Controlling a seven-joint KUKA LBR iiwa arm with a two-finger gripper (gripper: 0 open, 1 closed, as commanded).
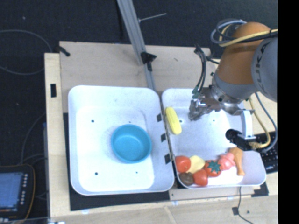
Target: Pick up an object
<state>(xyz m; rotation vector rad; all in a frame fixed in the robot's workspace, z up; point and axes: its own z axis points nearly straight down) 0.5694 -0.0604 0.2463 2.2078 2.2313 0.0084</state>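
Approach step in hand; no object lifted yet. Gripper poised above bare floor of right bin, nothing visible between the fingers. State of the fingers: cannot tell, too blurred and small to judge. Nearest candidate: yellow corn-like piece, lying just beside the fingers on the side toward the left bin, against the dividing rims. Further candidates: cluster of toy food well apart from the fingers, along the near wall of the right bin. Blue bowl farther off, past the yellow piece. Likely next move: shift sideways over yellow piece, align across its narrow width, descend, close. Risk: rim contact.
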